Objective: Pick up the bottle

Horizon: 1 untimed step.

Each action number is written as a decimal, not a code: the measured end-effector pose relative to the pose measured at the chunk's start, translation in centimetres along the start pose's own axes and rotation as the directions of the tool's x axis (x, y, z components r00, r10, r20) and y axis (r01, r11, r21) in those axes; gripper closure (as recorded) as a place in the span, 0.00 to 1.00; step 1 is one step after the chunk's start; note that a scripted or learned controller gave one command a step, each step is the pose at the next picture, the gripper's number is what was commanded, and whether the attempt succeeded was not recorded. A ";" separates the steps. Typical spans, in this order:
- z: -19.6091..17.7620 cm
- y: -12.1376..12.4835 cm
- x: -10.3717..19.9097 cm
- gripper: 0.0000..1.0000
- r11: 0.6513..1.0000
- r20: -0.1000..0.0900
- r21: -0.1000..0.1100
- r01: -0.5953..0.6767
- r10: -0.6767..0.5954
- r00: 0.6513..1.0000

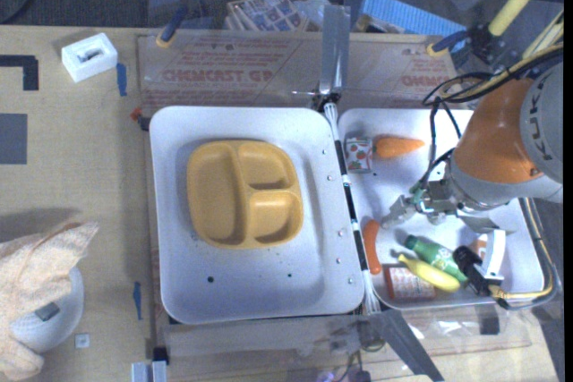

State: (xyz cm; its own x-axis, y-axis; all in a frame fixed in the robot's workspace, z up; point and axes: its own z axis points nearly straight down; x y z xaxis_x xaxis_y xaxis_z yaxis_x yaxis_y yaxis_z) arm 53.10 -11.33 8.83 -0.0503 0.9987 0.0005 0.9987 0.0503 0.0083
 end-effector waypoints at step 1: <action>0.0 -4.9 1.1 0.00 1.000 0.000 0.000 -0.030 0.030 1.000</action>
State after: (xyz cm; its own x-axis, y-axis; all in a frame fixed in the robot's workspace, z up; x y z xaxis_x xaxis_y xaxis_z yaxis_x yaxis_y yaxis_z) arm 48.16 -10.49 8.84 -0.0206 0.9998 0.0004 0.9998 0.0206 0.0079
